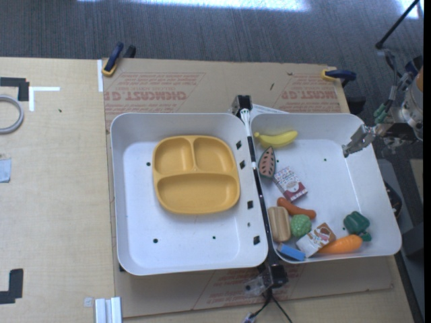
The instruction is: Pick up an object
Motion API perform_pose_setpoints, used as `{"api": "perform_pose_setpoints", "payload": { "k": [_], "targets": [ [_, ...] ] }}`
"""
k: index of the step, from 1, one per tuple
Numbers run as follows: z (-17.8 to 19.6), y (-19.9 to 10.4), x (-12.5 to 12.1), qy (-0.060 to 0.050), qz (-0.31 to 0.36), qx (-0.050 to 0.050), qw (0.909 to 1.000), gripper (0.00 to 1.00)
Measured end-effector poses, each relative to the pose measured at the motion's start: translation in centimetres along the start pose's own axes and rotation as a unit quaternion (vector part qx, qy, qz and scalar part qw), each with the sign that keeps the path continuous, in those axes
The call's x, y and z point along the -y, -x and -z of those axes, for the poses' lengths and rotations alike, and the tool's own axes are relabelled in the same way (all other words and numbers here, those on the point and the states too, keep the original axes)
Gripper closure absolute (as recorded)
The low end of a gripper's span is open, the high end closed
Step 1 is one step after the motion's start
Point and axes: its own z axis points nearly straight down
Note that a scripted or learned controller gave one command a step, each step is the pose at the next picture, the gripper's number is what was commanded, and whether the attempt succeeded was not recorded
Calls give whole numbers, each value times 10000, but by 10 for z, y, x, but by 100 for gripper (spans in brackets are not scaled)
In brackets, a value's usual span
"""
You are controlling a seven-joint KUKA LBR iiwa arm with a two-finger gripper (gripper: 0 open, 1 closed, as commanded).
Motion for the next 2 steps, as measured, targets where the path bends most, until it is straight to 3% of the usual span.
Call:
{"api": "perform_pose_setpoints", "payload": {
  "k": [1, 2],
  "targets": [
    [-94, -51, 72, 8, -702, -3, 9975, 0],
    [-178, -80, 72, 18, -736, -2, 9973, 0]
  ]
}}
